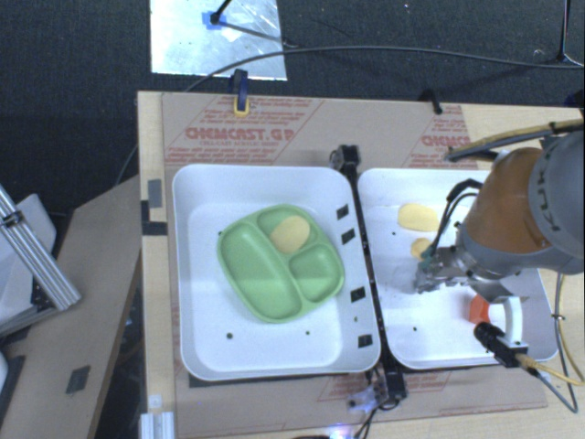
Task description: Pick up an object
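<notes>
Yellow object [419, 216] lies in right bin [402, 337], just up-left of gripper [430, 275]; a smaller yellow piece [420, 246] is partly hidden by it. Gripper state: cannot tell, blurred.

green tray [265, 282] | yellow piece [292, 234] | white bins [196, 245] | orange-banded arm [516, 204]

Around my bench [155, 245] lies dark carpet [64, 71], speckled and dull. A brown board [302, 126] printed with red lettering covers the benchtop, pinned at its far edge by a blue and yellow clamp [240, 91]. Beyond it on the floor shines a silvery sheet [215, 26]. At the left stands an aluminium rail [37, 254]. Black cables [384, 48] cross the carpet at the far right.
</notes>
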